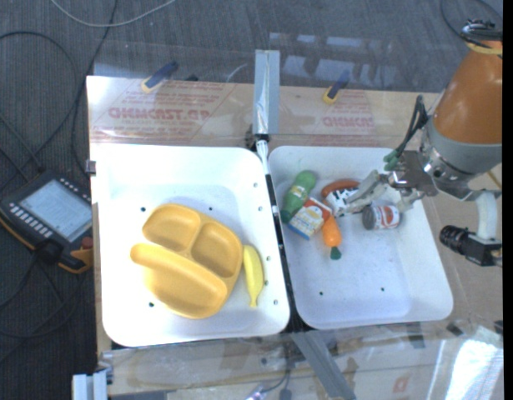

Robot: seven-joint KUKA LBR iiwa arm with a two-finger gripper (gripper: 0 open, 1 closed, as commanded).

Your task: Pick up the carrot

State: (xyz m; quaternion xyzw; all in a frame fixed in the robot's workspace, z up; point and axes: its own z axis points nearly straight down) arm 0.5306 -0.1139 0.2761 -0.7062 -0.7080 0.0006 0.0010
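Yellow divided tray (189,261) sits low in left bin (114,223), banana (253,275) along its right edge. Gripper (356,202) is over right bin (389,298), fingers slightly apart, tips by a black-and-white toy (346,196), nothing betw. them. Carrot (332,235) lies just below-left of the tips, close but apart, green end pointing down. Left of it, touching: small carton (307,220), then green bottle (299,191). Small can (382,217) lies under the gripper body. Red item (339,187) behind toy.

Two bins (106,223), one carrot (332,234), one banana (253,275)
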